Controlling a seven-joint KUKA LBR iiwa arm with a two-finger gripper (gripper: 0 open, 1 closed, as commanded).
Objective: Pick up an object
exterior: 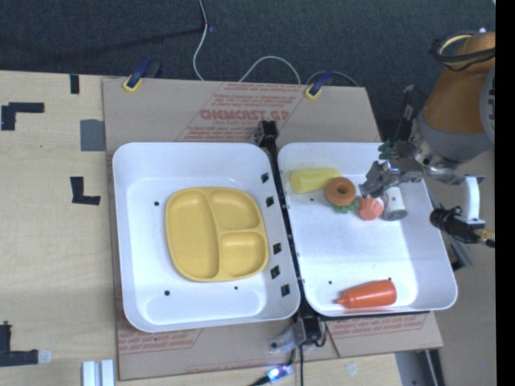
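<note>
**Pincer low over right bin, beside small red piece**

The grey arm with its orange band enters from the right, and its pincer (383, 185) sits low in the upper right part of the right-hand shallow white bin (426, 276). Whether it is open or closed cannot be told. A small red rounded plastic piece (370, 208) lies just below it, touching or very nearly touching. Just to the pincer's left sits an orange ring-shaped toy doughnut (340, 191), and further left a yellow oblong plastic piece (311, 179). An orange-red carrot-shaped toy (368, 295) lies well below, near the bin's front wall. Far left, the second white bin (137, 215) holds a yellow compartment plate (216, 233).
</note>
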